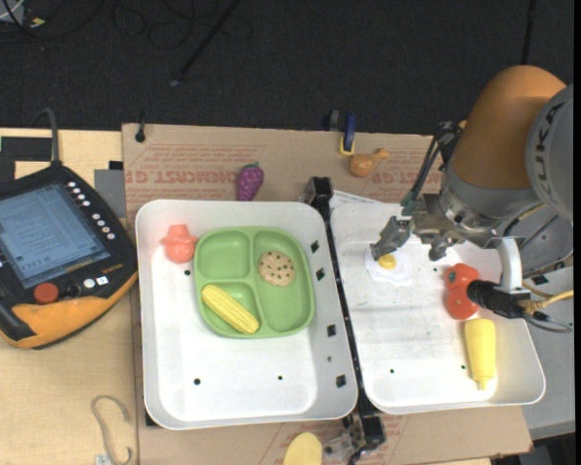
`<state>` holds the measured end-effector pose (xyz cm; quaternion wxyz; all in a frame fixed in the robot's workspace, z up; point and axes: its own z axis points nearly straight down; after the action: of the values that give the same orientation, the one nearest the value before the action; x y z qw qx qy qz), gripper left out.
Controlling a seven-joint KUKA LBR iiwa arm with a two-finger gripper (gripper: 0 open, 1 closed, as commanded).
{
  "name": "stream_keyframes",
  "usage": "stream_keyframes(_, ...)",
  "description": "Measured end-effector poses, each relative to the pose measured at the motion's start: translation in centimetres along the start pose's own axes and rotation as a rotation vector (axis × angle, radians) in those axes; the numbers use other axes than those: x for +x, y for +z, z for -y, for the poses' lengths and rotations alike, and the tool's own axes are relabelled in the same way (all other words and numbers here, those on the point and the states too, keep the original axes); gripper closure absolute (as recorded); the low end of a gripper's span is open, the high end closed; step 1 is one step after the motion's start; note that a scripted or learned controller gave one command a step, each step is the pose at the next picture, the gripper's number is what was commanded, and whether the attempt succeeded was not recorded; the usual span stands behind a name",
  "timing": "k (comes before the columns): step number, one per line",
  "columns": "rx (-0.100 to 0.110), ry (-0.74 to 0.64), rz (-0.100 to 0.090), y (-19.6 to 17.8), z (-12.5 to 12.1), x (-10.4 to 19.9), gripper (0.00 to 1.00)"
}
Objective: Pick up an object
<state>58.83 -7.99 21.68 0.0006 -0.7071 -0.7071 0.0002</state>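
The pick-up looks barely begun. The pincer (pixel 412 239), fingers spread wide and gripping nothing, hangs low over the right bin (pixel 416 371), with one fingertip just above the fried egg toy (pixel 389 263), which lies flat on the bin floor near the centre divider. A tomato (pixel 459 292) and a yellow bottle (pixel 480 351) lie near the bin's right wall, apart from the egg. Closing and lifting remain. Bare floor surrounds the egg, so approach room seems ample.
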Motion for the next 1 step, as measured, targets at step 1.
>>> stream_keyframes(1,0.006,0.0,0.0,6.05,-0.73,0.1,0.0)
